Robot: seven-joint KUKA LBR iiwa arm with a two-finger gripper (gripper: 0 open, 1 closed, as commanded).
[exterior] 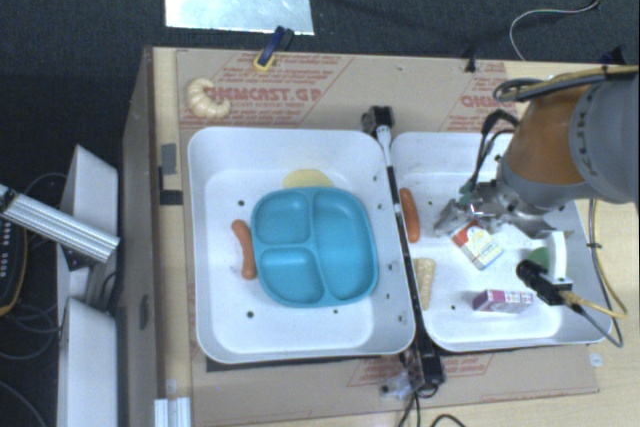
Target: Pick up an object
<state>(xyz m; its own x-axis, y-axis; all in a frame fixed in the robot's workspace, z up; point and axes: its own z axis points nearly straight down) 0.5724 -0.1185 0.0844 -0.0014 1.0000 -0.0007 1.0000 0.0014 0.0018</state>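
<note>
Dark carpet surrounds your cardboard-topped bench (300, 95), which bears two white bins. You see the left bin (220, 315) holding a blue divided tray (312, 247), a sausage (245, 249) at its left and a pale yellow disc behind. Your gripper (462, 214) hangs low in the right bin (440, 335), fingers spread narrowly, just beside a small red-and-white carton (479, 246). Nothing sits between them. Another sausage (410, 214), a cone and a purple box (503, 301) lie nearby.
</note>
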